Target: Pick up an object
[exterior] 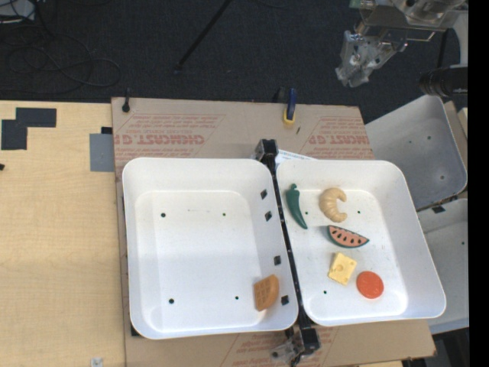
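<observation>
The right bin holds a green pepper, a tan croissant, a watermelon slice, a yellow cheese wedge and a red-orange disc. A brown piece of bread lies in the near right corner of the left bin. My gripper hangs high above the bench, beyond the far edge of the right bin, well away from every object. Nothing shows between its fingers.
A cardboard sheet lies under both bins. A blue and yellow clamp grips its far edge. A black clip joins the bins at the back. Cables lie on the dark floor behind the bench.
</observation>
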### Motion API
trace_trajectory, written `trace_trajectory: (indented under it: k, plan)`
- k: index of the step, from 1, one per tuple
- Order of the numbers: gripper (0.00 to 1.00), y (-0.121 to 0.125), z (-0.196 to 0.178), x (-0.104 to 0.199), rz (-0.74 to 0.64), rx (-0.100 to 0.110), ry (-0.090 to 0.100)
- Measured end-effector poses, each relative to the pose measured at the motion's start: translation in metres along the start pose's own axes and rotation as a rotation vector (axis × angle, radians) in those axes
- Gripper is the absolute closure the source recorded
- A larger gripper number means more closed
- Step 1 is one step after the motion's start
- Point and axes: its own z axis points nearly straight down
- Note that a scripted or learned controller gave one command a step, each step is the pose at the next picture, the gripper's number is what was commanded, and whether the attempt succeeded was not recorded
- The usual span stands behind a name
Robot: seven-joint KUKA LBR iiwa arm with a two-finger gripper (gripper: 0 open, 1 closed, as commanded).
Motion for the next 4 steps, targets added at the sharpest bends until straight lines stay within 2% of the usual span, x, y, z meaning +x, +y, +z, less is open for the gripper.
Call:
trace_trajectory:
  k: [1, 2, 4]
  plan:
    - [1.0, 0.0, -0.029, -0.014, 0.009, -0.006, 0.001]
    - [1.0, -0.001, -0.028, -0.092, 0.014, -0.004, 0.0]
    - [1.0, -0.003, -0.027, -0.228, 0.013, -0.003, 0.0]
